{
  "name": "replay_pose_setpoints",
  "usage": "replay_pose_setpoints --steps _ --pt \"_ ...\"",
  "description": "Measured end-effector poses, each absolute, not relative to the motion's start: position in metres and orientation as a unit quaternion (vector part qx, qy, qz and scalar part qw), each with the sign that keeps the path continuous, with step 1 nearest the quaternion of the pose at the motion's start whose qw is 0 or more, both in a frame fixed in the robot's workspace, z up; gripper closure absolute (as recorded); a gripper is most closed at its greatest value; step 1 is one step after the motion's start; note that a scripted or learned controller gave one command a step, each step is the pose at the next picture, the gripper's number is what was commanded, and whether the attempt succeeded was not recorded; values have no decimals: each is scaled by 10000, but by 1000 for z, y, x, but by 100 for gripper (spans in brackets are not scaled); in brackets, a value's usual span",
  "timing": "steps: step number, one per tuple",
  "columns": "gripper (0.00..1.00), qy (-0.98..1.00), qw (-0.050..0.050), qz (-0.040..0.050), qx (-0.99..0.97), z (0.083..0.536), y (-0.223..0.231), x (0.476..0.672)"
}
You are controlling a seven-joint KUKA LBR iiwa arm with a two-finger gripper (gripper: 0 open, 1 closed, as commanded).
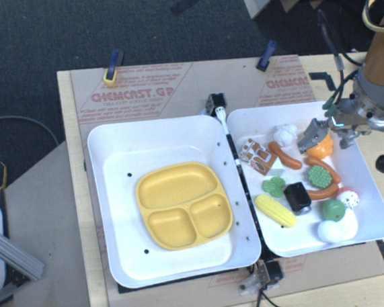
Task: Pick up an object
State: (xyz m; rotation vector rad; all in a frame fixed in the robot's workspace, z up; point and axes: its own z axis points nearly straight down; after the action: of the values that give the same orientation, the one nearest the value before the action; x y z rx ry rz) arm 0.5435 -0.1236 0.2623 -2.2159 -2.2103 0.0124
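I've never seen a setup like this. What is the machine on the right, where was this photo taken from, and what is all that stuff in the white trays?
You are looking down at a slant from one fixed camera above a bench. The machine at the right is a robot arm, and its claw hangs over the right bin. That bin holds toy food: a corn cob, a sausage, broccoli, an orange piece just under the claw, and a black block. The left bin holds a yellow divided plate. I cannot tell if the claw grips anything.
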Motion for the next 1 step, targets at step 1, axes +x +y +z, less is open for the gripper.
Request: replay_pose_setpoints --steps 1 --pt "0 -7071 7 2 -7071 269 -123 546"
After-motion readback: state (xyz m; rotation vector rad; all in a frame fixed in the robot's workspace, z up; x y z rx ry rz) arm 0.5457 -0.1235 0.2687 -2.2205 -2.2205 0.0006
